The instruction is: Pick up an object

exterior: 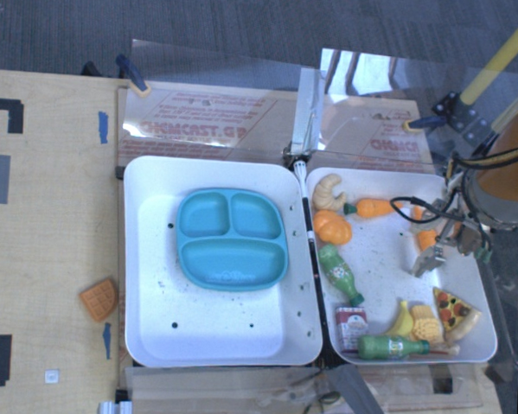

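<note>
Jaws' state hidden by blur, gripper (429, 258) low over the right bin (486, 343) near its right wall, carrot (373, 209) by the far edge, pizza slice (455, 311) at the near right corner, blue plate (232, 238) in the left bin (140, 325).

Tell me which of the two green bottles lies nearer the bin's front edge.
The darker green bottle, flat along the front wall beside the banana; the lighter one lies mid-bin near the divider.

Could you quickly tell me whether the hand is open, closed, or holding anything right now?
Hand: over the right bin, near its right side; whether it is open or closed cannot be told, and nothing is seen held in it.
</note>
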Available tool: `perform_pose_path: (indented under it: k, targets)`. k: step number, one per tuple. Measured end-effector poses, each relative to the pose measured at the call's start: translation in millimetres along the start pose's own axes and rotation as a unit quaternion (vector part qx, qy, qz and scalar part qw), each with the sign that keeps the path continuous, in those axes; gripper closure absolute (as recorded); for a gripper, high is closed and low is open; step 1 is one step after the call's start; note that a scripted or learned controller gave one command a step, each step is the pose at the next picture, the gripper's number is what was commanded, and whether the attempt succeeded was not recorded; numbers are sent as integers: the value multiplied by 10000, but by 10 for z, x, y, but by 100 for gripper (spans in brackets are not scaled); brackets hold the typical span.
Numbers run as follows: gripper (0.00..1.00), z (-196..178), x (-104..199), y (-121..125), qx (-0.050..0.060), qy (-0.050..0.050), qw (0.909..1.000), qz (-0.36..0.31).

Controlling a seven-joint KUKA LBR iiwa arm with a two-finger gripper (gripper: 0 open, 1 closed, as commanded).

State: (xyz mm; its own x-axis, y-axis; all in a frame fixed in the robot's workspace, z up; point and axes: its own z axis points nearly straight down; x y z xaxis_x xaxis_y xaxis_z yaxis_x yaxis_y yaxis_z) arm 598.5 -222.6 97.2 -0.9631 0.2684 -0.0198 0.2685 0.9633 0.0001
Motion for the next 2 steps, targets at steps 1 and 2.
perform_pose_path:
  k: [1,2]
  targets:
    - [0,107,-225,57,-3,60,9998,208]
    - [0,111,-306,95,4,49,9993,361]
